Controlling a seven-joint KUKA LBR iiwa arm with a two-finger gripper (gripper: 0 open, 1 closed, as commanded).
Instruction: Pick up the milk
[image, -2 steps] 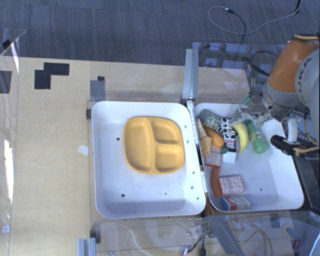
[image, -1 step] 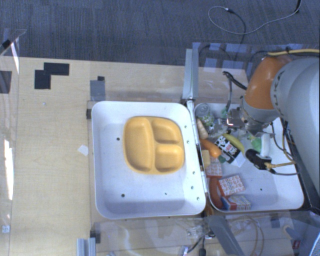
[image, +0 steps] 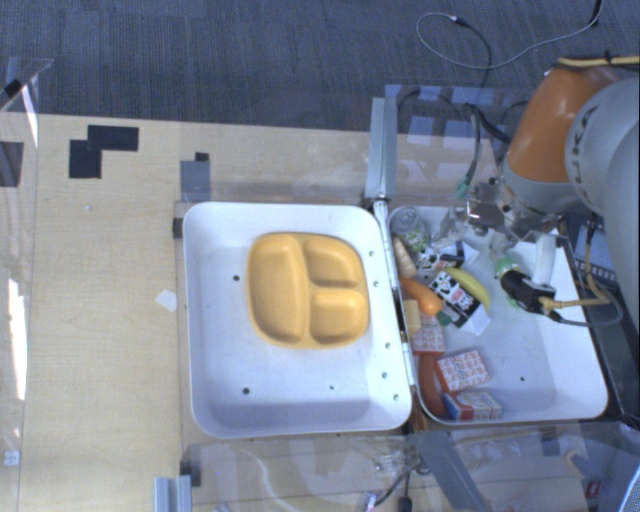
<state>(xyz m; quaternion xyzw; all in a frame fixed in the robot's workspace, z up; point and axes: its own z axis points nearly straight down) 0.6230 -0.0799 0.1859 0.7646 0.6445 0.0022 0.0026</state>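
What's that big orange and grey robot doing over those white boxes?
The robot arm is reaching over the right bin, which holds a jumble of toy groceries. It is after the milk, a black-and-white cow-patterned carton lying beside a banana. The carton sits in the bin, not picked up yet. The left bin holds a yellow divided tray.

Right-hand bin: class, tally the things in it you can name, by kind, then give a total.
Cow-print milk cartons: 1
Bananas: 1
Carrots: 1
Tin cans: 1
Red-patterned boxes: 1
Red and blue boxes: 1
Total: 6; other small items are too cluttered to identify.
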